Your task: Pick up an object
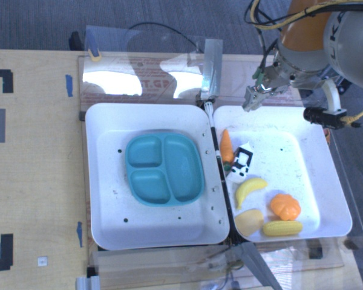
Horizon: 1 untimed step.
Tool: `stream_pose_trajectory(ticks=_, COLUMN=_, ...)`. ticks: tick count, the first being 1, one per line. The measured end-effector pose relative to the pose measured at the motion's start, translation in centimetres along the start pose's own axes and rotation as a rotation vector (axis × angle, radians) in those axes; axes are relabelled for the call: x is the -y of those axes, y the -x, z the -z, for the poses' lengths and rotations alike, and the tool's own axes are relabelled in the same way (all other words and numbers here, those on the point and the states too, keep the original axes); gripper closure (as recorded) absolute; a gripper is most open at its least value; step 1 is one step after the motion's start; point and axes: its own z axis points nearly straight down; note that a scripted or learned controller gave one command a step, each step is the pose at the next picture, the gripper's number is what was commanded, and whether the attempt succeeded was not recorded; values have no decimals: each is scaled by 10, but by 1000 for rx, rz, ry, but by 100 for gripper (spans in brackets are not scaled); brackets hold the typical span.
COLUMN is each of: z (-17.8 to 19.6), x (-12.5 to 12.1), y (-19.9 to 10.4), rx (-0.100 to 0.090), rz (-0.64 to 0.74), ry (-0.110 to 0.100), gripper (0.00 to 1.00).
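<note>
Left bin [103, 180]: one teal divided tray [165, 168], three compartments, lying flat near the centre. Right bin [327, 180]: carrot [227, 145] against the left wall; black-and-white block [241, 161] touching it; banana [249, 190] below; pale rounded piece [248, 220], orange fruit [284, 206] and corn cob [282, 227] grouped near the front edge. Gripper [253, 99] hangs over the right bin's back rim, holding nothing. Finger state: cannot tell, tips small and blurred. Arm cut off at the frame's top right.
</note>
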Motion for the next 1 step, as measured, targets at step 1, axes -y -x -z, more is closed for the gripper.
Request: stream_pose_trajectory(ticks=1, z=5, x=-24, y=-65, rx=2, rz=36, ry=6, gripper=100)
